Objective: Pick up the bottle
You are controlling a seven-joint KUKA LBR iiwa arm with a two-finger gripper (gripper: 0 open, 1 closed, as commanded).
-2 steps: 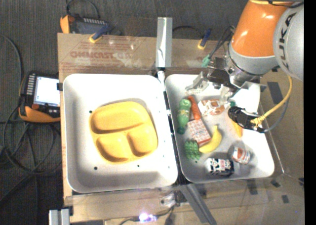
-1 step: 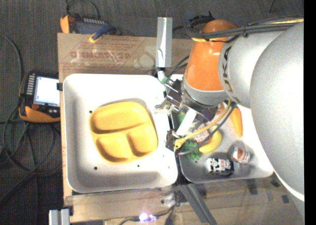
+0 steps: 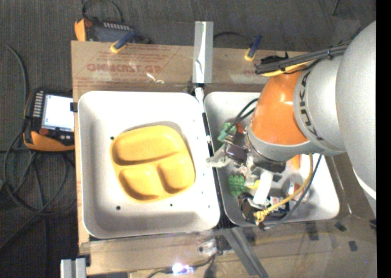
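Note:
My gripper reaches down into the right bin, near its front left part. The grey arm with its orange band covers most of that bin. A green object shows just left of the gripper, partly hidden by the wrist. I cannot tell whether it is the bottle. A second bit of green peeks out by the bin's left wall, further back. An orange item is partly visible to the right, under the arm. Nothing can be seen held in the gripper.
The left bin holds a yellow divided plate at its middle. A pale post stands behind the wall between the two bins. A handheld controller lies on the floor to the left.

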